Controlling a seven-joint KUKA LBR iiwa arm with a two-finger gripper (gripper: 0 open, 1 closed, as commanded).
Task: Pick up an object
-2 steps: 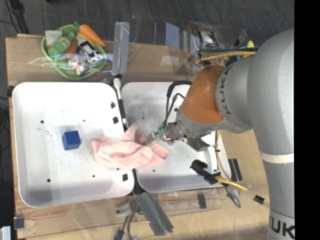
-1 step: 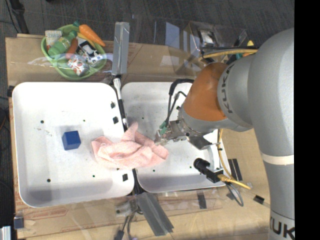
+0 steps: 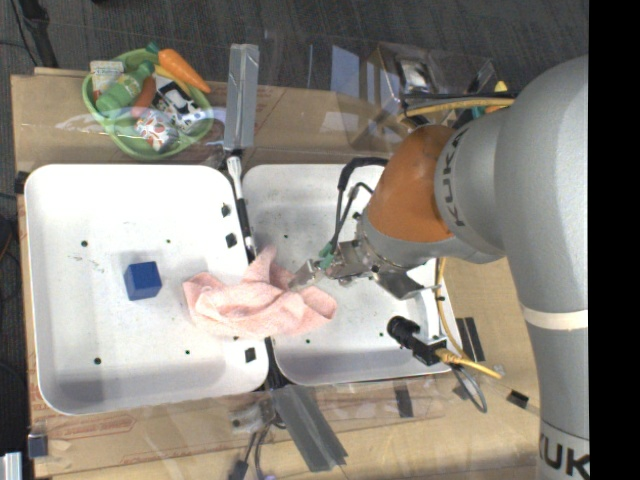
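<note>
Grey KUKA arm (image 3: pixel 530 168), orange band, black lettering, seemingly black cables.

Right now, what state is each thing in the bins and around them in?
pink cloth: crumpled, draped across the divide between the two bins.
blue cube: resting flat in the left bin, apart from the cloth.
gripper: low over the right bin, at the cloth's right edge; grip unclear.
green bowl: upright behind the left bin, full of small items.

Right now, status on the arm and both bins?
Gripper low over right bin, at pink cloth's edge. Cloth draped across the divider. Blue cube alone in left bin.
</note>
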